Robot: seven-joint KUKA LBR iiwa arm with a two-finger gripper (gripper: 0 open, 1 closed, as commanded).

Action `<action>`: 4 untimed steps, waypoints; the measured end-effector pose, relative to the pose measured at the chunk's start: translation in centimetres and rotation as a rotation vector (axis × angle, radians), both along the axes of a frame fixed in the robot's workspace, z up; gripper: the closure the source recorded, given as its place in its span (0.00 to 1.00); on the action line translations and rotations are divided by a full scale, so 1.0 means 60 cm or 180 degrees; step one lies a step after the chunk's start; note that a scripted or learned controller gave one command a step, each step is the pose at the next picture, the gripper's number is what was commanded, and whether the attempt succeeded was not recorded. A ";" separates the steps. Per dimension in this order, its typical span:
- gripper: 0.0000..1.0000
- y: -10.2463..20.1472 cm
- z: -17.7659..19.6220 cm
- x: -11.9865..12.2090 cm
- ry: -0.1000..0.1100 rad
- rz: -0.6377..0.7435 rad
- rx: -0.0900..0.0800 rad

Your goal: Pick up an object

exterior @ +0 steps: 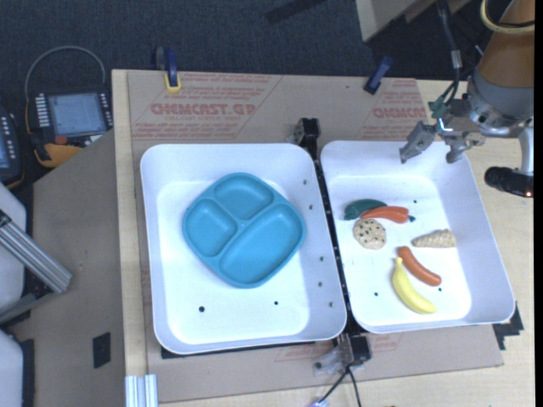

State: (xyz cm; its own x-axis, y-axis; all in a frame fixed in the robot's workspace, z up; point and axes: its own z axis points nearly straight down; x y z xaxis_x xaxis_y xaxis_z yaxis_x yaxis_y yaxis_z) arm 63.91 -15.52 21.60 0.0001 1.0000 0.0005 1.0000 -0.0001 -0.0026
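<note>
Tool (pixel 435 145) fingers spread, nothing between; arm cut off at right edge.

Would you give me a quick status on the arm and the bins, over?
Gripper open, holding nothing, above the right bin's far edge. Banana, sausages, cookie untouched in the bin. Blue tray in the left bin.
</note>
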 end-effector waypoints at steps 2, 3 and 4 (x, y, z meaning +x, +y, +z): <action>0.00 0.006 -0.182 -0.006 0.0011 0.0000 0.0002; 1.00 0.006 -0.158 -0.003 -0.0015 0.0001 -0.0005; 1.00 0.015 -0.053 -0.002 -0.0035 0.0005 -0.0009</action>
State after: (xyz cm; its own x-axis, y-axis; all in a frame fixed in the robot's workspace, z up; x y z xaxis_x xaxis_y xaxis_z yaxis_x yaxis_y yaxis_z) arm 63.76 -14.63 18.45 -0.0014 1.0000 -0.0023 1.0000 0.0014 0.0083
